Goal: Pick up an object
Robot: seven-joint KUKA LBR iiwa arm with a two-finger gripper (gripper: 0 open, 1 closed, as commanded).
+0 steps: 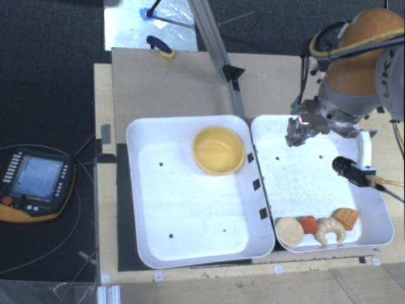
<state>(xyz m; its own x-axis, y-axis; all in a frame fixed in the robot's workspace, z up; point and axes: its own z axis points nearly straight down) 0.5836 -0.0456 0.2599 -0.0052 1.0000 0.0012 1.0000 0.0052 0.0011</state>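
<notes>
Pincer (296, 133), finger state can't tell, is hovering at right white plastic bin's (380, 233) far end w/ 4 food pcs: round cracker (290, 230), red tomato (308, 223), pale croissant (331, 230), orange waffle (346, 217) lying well apart near its front. 1 round yellow plastic bowl (218, 149) is sitting left of that bin.

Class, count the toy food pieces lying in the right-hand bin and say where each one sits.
4, all along the near edge: a round cracker, a red tomato, a croissant and a waffle piece. None looks hidden.
</notes>
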